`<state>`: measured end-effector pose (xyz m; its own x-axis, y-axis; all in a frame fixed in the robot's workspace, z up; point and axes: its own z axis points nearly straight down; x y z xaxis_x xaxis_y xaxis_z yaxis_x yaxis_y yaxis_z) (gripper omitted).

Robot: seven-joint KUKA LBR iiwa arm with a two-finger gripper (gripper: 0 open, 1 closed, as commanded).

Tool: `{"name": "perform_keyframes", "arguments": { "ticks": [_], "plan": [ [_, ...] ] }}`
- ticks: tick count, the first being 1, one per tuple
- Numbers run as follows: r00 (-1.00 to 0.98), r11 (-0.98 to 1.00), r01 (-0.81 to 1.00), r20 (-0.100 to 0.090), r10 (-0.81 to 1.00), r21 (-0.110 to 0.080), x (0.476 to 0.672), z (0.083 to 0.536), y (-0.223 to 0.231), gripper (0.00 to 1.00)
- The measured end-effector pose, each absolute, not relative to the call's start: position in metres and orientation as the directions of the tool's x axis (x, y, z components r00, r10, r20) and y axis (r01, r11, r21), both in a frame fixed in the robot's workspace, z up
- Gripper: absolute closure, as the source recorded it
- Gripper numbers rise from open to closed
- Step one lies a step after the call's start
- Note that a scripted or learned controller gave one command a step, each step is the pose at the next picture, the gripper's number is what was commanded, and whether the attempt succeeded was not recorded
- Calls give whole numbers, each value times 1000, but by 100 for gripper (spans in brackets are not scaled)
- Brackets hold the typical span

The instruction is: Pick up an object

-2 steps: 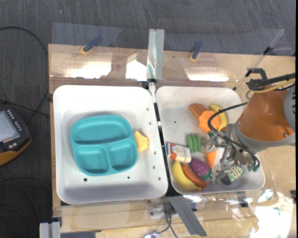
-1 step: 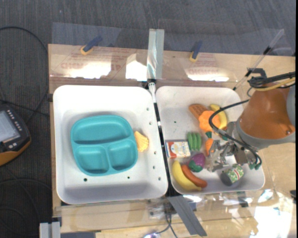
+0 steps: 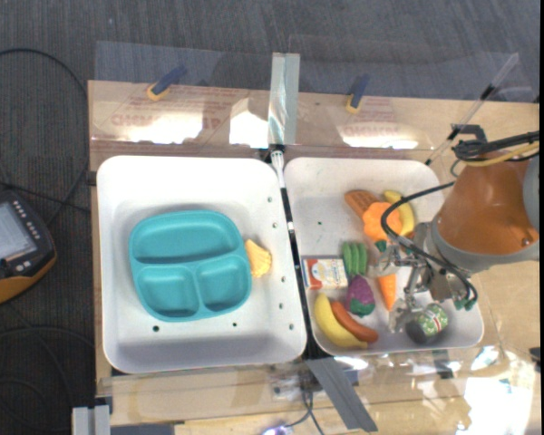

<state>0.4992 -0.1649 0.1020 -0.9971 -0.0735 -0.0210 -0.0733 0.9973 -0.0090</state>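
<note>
We are lowering the pincer (image 3: pixel 410 308) at the lower right of the frame, just above a dark round toy (image 3: pixel 428 324) in the right bin (image 3: pixel 331 181); whether it is spread we cannot tell. We are judging a straight, centred descent best. The toy looks grey-green, speckled, beside a small carrot (image 3: pixel 387 287).

Teal divided tray (image 3: pixel 192 263) in the left white bin (image 3: pixel 118 198) — yellow piece (image 3: pixel 258 257) touching its right edge. Handheld pendant (image 3: pixel 9 243) on dark carpet (image 3: pixel 254 16) at far left, black cable (image 3: pixel 36 71) looping above — blue clips (image 3: pixel 167 82) on the bench's far edge.
</note>
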Motion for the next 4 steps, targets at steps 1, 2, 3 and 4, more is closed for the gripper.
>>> {"name": "perform_keyframes", "arguments": {
  "ticks": [1,2,3,4],
  "plan": [
    [-999,999,-47,-16,-47,-5,494,91,-104,0],
    [-997,997,-73,-18,-74,-6,600,91,-129,0],
    [-997,998,69,-18,69,-1,549,91,-129,0],
    [-998,998,67,-19,67,-3,550,101,-128,100]
  ]
}}
